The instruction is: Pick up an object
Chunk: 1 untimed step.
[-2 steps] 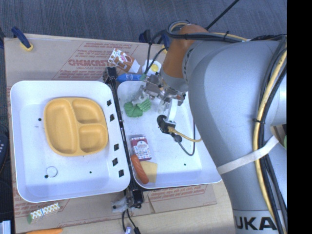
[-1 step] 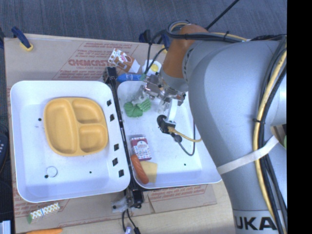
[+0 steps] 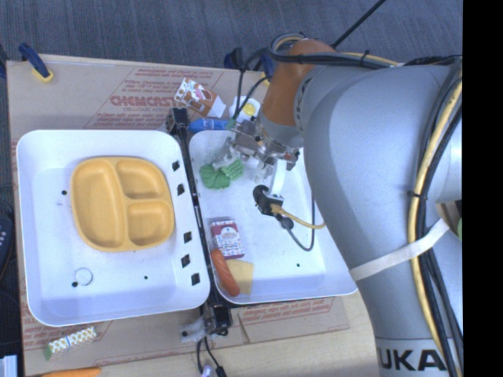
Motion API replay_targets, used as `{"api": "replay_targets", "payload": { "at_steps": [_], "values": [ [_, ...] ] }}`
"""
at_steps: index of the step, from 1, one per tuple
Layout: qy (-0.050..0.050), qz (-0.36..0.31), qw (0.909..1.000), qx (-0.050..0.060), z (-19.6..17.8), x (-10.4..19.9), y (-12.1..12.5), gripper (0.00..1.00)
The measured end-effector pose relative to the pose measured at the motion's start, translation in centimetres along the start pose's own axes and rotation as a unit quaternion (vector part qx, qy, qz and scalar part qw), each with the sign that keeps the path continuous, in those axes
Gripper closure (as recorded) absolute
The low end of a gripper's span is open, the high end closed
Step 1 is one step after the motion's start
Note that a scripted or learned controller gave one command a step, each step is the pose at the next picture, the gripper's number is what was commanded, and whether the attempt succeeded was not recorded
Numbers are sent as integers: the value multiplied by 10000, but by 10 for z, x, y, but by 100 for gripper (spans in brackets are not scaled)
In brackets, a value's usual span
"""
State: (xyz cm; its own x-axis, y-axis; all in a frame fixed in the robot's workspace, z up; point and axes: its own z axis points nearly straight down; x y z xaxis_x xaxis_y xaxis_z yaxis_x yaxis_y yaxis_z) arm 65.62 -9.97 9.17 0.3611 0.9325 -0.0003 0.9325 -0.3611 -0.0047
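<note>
The grey arm (image 3: 369, 171) reaches in from the right, orange band up top, gripper (image 3: 240, 151) angled down low

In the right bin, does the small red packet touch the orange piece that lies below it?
Cannot tell. In the camera view the red packet and the orange piece come very close at the packet's lower edge, but the picture is too coarse to show contact or a gap.
</note>
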Motion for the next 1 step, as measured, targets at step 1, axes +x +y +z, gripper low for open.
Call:
{"api": "replay_targets", "payload": {
  "at_steps": [1],
  "values": [
    [0, 0, 10000, 0, 0, 0, 0, 0]
  ]
}}
